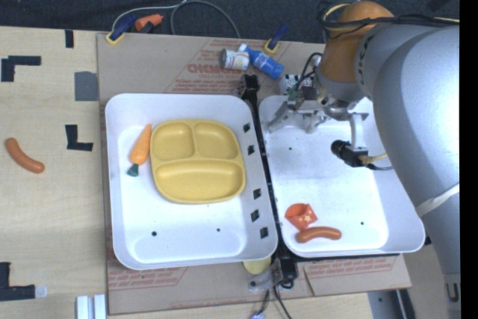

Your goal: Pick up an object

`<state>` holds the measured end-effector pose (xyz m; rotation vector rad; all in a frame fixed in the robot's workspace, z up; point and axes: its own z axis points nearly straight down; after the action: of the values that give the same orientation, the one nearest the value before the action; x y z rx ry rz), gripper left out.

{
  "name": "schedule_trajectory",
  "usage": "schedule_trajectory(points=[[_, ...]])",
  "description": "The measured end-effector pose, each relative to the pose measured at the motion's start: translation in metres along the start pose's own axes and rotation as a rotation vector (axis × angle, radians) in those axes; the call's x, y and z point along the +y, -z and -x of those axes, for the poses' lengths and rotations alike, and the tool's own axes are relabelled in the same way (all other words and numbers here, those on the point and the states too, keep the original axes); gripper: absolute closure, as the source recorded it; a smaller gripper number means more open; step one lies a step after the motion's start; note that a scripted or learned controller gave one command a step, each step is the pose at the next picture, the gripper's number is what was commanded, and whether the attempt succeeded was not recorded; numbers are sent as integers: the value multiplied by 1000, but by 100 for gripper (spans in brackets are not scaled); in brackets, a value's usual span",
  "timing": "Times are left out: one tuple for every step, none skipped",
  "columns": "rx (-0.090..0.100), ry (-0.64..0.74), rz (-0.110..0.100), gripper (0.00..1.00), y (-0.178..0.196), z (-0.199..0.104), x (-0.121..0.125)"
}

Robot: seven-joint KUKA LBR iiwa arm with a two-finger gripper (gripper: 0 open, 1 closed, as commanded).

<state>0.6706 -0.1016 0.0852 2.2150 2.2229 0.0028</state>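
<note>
Red letters are printed on the brown cardboard (179,63) under the bins. Above the left bin, near the top middle of the frame, they seem to start with "CHEM", but the rest is too blurry to read. More red print at the bottom edge cannot be read.

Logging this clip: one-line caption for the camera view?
Gripper over right bin, far from red piece and sausage; left bin holds yellow tray and carrot.

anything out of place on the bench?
Yes: a sausage lies on the bench far left, outside both bins. A small bottle lies tipped over behind the bins. The carrot leans against the yellow plate.
</note>
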Motion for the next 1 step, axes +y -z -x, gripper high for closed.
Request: schedule_trajectory(points=[[-1, 0, -1, 100, 11, 0, -1]])
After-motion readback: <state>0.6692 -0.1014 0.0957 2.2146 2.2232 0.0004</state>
